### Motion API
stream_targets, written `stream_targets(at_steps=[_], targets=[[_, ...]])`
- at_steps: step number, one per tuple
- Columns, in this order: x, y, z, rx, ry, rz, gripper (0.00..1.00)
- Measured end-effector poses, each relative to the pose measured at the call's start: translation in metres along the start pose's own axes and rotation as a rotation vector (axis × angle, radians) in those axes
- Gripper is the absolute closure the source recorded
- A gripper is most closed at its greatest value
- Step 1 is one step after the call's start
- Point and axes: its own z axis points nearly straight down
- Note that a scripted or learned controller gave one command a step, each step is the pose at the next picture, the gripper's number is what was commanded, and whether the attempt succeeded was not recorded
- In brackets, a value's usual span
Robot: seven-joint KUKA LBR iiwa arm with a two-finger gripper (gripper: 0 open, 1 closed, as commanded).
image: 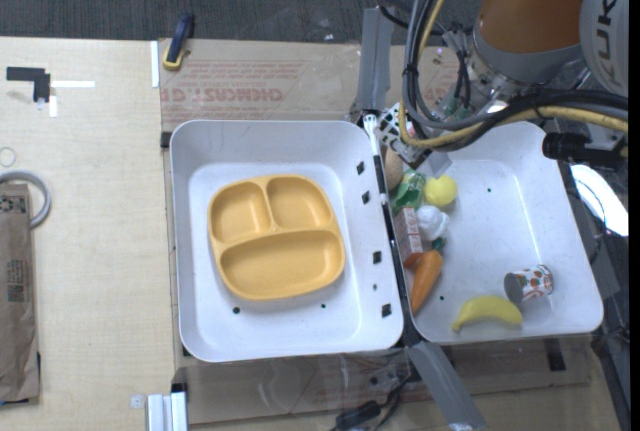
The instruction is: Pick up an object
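My gripper [424, 137] hangs over the far left corner of the right bin [520, 179], largely covered by the arm's cables and orange wrist. Just below it, along the bin's left wall, lies a cluster: a yellow lemon [440, 191], a green item [408, 193], a white object [432, 219], a reddish packet [411, 237] and an orange carrot [425, 277]. A banana [487, 312] and a small tipped can [530, 284] lie near the bin's front right corner.
The left bin [190, 219] holds a yellow divided plate [275, 236]. A ridge with black clips [380, 219] separates the two bins. Cardboard [260, 84] lies behind the left bin, with a blue and yellow tool [179, 41] on it.
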Motion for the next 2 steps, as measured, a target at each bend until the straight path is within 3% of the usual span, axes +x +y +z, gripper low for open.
stream_targets(at_steps=[1, 2], targets=[[0.053, 0.054, 0.067, 0.001, 0.002, -0.090, 1.00], [0.114, 0.089, 0.038, 0.003, 0.000, 0.241, 1.00]])
